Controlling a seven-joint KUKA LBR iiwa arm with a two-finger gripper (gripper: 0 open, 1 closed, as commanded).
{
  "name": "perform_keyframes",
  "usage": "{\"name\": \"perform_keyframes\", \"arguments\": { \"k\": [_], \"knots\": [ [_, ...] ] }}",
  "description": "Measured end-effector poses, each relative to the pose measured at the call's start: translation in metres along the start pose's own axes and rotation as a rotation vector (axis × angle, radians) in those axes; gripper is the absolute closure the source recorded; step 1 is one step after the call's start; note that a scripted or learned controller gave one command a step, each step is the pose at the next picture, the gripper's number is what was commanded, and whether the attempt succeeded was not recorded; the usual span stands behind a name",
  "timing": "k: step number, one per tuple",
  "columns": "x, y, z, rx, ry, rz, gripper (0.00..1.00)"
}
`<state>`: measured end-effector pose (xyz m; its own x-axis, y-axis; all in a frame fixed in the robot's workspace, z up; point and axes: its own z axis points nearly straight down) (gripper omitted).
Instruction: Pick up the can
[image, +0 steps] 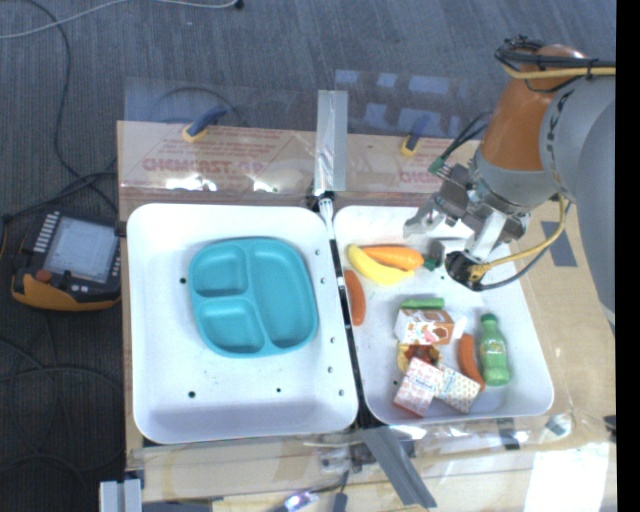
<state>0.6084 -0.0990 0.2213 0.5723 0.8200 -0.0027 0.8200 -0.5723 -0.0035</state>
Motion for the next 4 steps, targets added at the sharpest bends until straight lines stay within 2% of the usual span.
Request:
{"name": "perform_keyframes", "arguments": {
  "k": [1, 2, 3, 4],
  "knots": [
    [0.026, -0.031, -0.060, 0.000, 0.001, 0.020, 0.00],
    [0.027, -0.031, -0.067, 0.004, 0.001, 0.018, 1.00],
    [-0.007, -0.050, 0.010, 0.001, -0.001, 0.028, 1.00],
    [-0.007, -0.050, 0.010, 0.001, 0.000, 0.028, 0.00]
  ]
}}
